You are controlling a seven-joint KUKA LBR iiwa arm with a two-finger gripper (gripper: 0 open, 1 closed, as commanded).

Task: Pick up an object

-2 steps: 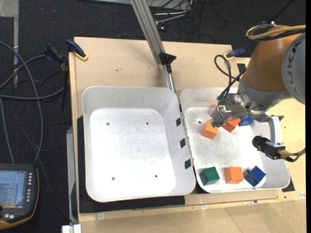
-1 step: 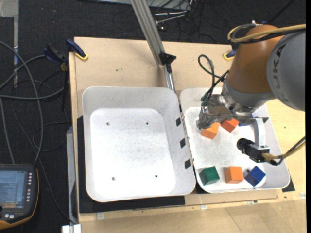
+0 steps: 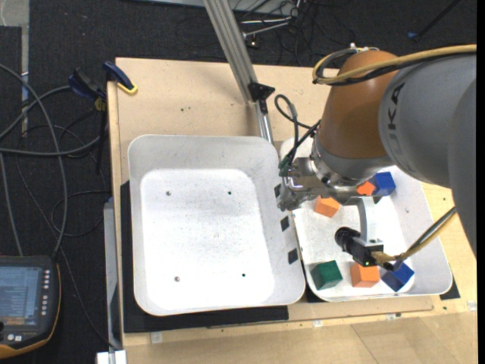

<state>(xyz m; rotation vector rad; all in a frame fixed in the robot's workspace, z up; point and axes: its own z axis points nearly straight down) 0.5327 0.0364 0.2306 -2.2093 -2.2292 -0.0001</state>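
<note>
The right bin (image 3: 442, 277) holds several small blocks. An orange block (image 3: 327, 207) lies near its left wall, just under the wrist. Along the front edge sit a green block (image 3: 327, 274), a second orange block (image 3: 365, 274) and a blue block (image 3: 398, 277). Another blue block (image 3: 385, 182) and a small orange piece (image 3: 366, 189) peek out from under the arm at the back. My gripper (image 3: 364, 226) hangs over the middle of this bin, between the two orange blocks; the wrist hides most of it, and I see nothing held.
The left bin (image 3: 138, 203) stands beside the right one, its white floor speckled. A metal strut (image 3: 235, 44) slants in from the back. Clamps and cables lie on the bench's far left corner (image 3: 114, 78).
</note>
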